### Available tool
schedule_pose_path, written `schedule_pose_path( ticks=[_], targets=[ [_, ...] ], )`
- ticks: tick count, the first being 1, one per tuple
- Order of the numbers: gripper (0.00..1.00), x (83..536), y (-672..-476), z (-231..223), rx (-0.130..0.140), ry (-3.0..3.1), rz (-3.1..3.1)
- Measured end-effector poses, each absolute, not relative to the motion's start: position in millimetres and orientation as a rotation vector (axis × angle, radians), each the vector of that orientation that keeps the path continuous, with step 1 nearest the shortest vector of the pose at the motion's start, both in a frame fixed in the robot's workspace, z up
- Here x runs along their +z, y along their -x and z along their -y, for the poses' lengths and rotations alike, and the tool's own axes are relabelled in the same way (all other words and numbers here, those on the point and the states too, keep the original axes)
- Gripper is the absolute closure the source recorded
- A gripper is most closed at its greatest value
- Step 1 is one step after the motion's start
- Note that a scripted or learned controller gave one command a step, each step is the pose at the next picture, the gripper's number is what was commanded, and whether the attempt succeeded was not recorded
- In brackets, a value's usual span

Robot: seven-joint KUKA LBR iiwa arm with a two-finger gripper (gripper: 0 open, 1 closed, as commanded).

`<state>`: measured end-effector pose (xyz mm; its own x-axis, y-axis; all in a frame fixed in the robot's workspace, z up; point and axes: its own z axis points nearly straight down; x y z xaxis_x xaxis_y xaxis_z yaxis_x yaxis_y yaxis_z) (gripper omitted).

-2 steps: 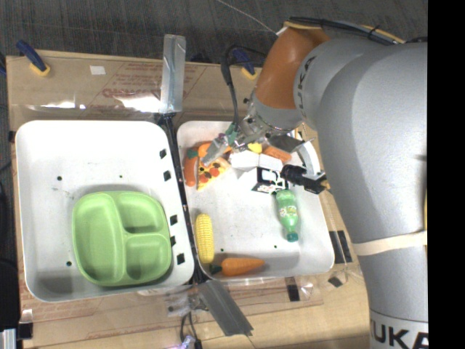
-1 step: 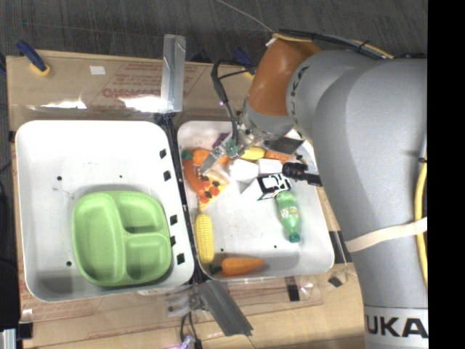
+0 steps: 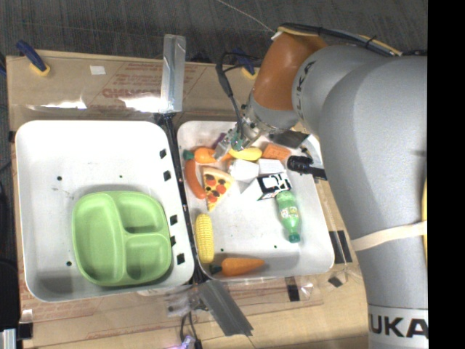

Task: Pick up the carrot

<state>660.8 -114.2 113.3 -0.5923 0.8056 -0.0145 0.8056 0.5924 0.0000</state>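
- Carrot (image 3: 241, 266) lies on its side at the near edge of the right bin (image 3: 314, 257), lengthwise along the front wall, with its darker stem end toward the corn cob (image 3: 205, 237). I take this orange tapered piece to be the carrot, though other orange toys sit at the far end of the same bin.
- The corn cob stands just beside it, running along the bin's left wall, so the two form a corner. That leaves the carrot's right end and upper flank as the freer sides for a grasp.
- The gripper (image 3: 237, 139) is at the opposite, far end of the bin, low among a crowded cluster: a yellow banana-like piece (image 3: 247, 153), a white block (image 3: 243, 169), a pizza slice (image 3: 215, 185) and a reddish sausage (image 3: 193, 178).
- How far open it is, or whether it has anything in it, I cannot tell; the wrist and the clutter hide its tips.
- The arm's bulk covers the bin's right side because it reaches in from there, wrist bent down toward the far corner.
- A green bottle (image 3: 288, 215) lies between that cluster and the carrot, apart from both.
- The left bin (image 3: 43, 144) holds a green divided plate (image 3: 123, 235).
- Judging by this, the carrot is untouched and well apart from the gripper, which would need to lift clear and come to the near wall.
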Motion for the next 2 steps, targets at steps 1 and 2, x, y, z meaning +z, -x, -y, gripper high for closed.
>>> schedule_pose_path(
  ticks=[1,2],
  targets=[
    [1.00,195,-658.6,47,0.005,-1.631,-2.680],
    [1.00,191,-656.6,-10,-0.002,-1.419,-2.807]
  ],
)
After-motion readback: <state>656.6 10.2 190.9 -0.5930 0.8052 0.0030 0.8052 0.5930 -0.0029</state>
